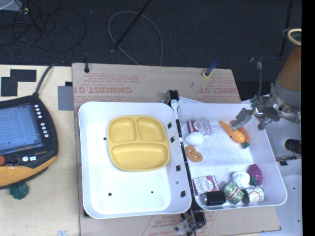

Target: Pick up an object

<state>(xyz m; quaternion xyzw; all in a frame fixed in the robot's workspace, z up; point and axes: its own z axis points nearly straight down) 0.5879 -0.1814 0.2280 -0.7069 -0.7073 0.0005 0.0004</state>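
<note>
My gripper (253, 119) hangs over the far right corner of the right bin (268, 151), its two grey fingers (242, 117) spread open with nothing between them. Just below and left of it lies an orange carrot (235, 131), close to the left finger. Further left in the same bin are a white egg (195, 139), a brown pretzel (193, 155) and a small pink-and-white carton (198, 127).
At the right bin's near edge sit a second carton (205, 184), a black item (215, 197), a green can (235, 193), a white bottle (241, 178) and purple grapes (254, 172). The left bin (93, 181) holds a yellow divided plate (139, 142). A control pendant (24, 132) lies far left.
</note>
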